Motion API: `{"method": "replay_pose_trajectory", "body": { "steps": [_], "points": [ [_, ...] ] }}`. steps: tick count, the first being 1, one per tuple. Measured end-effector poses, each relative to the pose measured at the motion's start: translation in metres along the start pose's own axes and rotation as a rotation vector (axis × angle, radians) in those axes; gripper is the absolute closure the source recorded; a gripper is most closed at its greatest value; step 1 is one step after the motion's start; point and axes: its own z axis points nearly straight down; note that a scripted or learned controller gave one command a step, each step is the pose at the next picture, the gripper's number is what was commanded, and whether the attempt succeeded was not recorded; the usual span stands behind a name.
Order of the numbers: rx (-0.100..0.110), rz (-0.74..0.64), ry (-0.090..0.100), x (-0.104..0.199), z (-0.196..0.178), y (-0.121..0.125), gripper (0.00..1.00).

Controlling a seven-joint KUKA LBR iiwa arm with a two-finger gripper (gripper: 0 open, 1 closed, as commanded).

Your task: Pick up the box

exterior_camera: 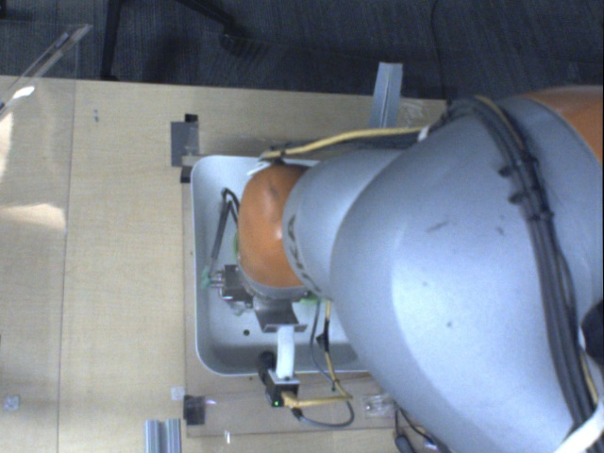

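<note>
The arm (444, 281) reaches down into one white bin (212, 338) on the bench (104, 281), its bulk hiding the fingers, so I cannot tell their opening. The box is hidden too; one bin is visible.

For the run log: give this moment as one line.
arm: reaching over left bin | orange band: above bin | gripper: hidden beneath wrist | box: unconfirmed | grasp: cannot tell
</note>
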Motion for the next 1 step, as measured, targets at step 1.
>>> {"method": "replay_pose_trajectory", "body": {
  "steps": [1],
  "points": [
    [0.012,-0.274,-0.007,-0.0466,-0.1393,0.0580,1.00]
  ]
}}
